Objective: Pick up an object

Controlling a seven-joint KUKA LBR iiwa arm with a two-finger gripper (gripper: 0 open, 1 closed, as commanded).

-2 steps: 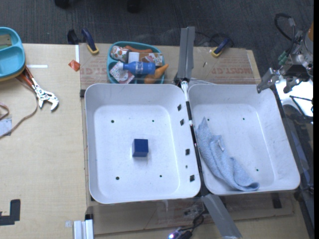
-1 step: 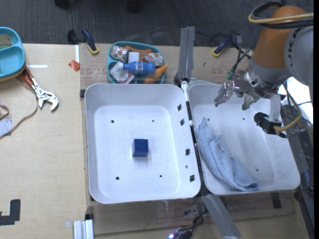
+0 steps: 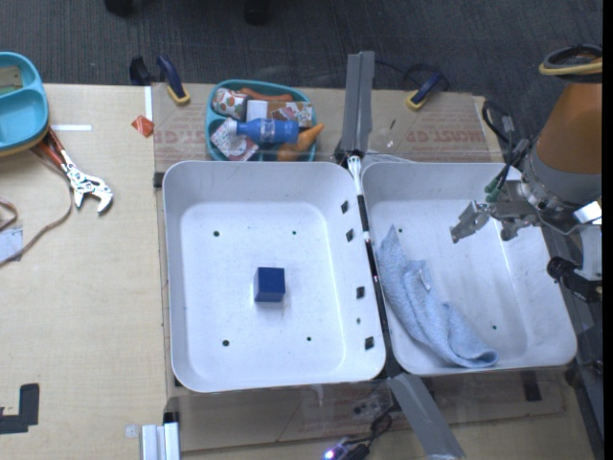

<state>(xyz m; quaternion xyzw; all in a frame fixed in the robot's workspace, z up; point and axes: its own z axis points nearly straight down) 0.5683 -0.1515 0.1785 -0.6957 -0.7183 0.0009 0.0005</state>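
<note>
A small dark blue cube (image 3: 270, 285) sits on the floor of the left white bin (image 3: 187, 257), slightly below its middle. A crumpled light blue cloth (image 3: 421, 303) lies along the left side of the right white bin (image 3: 536, 353), running down toward its front edge. My gripper (image 3: 482, 232) hangs over the upper right part of the right bin, above and to the right of the cloth and apart from it. Its two fingers are spread open with nothing between them. The grey arm with its orange band (image 3: 575, 113) comes in from the right.
Behind the bins, a teal bowl (image 3: 261, 123) holds packets and a blue bottle. A wrench (image 3: 86, 190) and a blue tray (image 3: 19, 103) lie on the bench at the left. Clamps (image 3: 172, 80) grip the back edge. A metal bar (image 3: 359, 94) stands between the bins.
</note>
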